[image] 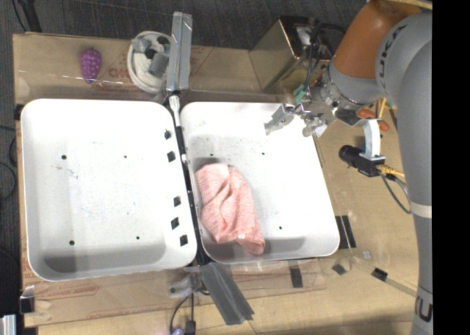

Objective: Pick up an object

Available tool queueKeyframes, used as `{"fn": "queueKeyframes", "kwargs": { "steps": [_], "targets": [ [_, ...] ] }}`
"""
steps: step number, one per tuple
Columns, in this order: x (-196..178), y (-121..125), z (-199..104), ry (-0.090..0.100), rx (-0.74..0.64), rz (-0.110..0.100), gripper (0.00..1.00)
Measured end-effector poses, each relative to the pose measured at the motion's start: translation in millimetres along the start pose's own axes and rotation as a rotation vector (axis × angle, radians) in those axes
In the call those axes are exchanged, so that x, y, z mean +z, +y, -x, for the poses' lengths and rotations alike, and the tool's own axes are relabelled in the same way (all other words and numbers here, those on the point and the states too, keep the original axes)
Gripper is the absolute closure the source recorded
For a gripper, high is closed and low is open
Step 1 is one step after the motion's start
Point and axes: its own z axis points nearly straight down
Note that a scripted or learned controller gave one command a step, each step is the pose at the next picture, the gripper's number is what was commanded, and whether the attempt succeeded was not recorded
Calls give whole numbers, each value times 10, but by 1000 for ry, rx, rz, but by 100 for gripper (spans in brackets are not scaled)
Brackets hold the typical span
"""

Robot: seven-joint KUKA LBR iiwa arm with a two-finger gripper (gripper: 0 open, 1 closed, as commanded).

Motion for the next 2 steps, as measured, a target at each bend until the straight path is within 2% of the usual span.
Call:
{"fn": "queueKeyframes", "kwargs": {
  "steps": [1, 2],
  "targets": [
    [1170, -437, -689, 0, -27, -1, 0],
    [1299, -335, -927, 1, -152, 0, 0]
  ]
}}
